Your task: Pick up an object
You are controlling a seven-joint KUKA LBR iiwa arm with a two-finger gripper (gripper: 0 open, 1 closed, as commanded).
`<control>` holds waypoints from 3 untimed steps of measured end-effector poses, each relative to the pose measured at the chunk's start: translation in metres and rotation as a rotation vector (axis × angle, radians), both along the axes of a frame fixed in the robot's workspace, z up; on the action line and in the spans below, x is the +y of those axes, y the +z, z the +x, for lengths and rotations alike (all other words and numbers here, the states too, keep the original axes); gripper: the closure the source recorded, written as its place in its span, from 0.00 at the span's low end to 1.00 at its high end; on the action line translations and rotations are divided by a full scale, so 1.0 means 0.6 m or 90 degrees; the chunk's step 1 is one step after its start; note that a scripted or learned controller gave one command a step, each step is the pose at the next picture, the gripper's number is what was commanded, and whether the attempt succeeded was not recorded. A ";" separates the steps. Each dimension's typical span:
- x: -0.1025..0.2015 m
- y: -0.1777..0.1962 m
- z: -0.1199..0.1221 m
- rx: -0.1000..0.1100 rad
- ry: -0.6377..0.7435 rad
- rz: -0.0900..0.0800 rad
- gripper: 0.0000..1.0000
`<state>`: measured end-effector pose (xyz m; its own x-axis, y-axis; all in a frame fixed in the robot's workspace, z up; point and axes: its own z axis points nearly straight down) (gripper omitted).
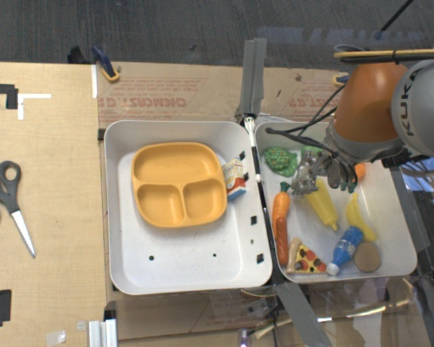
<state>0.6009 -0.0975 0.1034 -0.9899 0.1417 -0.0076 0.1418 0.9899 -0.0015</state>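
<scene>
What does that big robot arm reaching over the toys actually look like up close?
The arm is bulky and rounded, its shell light grey with dark KUKA lettering, and a glossy orange band wraps the section above the wrist. Below that sits a dark metal gripper with small mechanical parts. Thin dark cables trail beside it over the right bin.

A pale wooden bench point(43, 215) bears scissors point(11, 201) beneath a dark carpeted floor point(166, 13).
</scene>
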 end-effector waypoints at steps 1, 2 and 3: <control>0.000 -0.001 -0.001 0.001 0.000 0.000 0.00; 0.005 -0.018 -0.015 0.003 -0.101 0.002 0.00; 0.005 -0.001 -0.012 0.000 -0.100 0.001 1.00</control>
